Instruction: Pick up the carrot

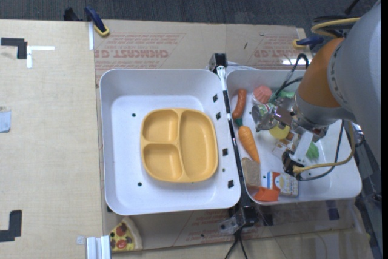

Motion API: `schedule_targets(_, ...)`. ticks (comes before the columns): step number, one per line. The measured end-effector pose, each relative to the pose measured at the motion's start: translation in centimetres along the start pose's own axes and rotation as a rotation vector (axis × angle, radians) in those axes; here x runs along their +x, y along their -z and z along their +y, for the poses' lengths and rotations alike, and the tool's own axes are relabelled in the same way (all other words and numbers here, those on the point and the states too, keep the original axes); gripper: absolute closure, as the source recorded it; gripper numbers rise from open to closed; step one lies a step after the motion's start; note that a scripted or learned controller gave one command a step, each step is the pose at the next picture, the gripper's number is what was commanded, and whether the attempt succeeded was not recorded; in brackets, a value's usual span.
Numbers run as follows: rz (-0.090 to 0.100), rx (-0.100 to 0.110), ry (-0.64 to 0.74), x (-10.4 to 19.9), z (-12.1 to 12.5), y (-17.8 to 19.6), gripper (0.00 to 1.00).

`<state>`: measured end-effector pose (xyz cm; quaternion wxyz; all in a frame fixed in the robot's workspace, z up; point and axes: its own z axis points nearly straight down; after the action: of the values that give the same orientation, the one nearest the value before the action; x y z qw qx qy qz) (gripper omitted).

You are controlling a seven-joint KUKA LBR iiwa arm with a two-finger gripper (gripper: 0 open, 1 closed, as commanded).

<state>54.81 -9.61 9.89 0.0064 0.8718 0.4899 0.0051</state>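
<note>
Bins sit side by side: left bin [115, 148] holds a yellow divided plate [180, 145]; right bin [339, 182] holds the carrot [248, 142] by its left wall. Just right, the gripper [271, 117] hovers, grip state unreadable.

Your bench [42, 148] is pale wood on the left, with brown cardboard [157, 45] laid over its middle and right. On that cardboard sit two white bins side by side: the left bin [115, 148] at centre frame, the right bin [339, 182] touching it toward the right edge.
</note>
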Motion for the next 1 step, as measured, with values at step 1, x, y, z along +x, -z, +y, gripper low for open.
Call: schedule_targets(1, -0.006, 0.017, -0.128, 4.05, -7.68, 9.30, 0.00)
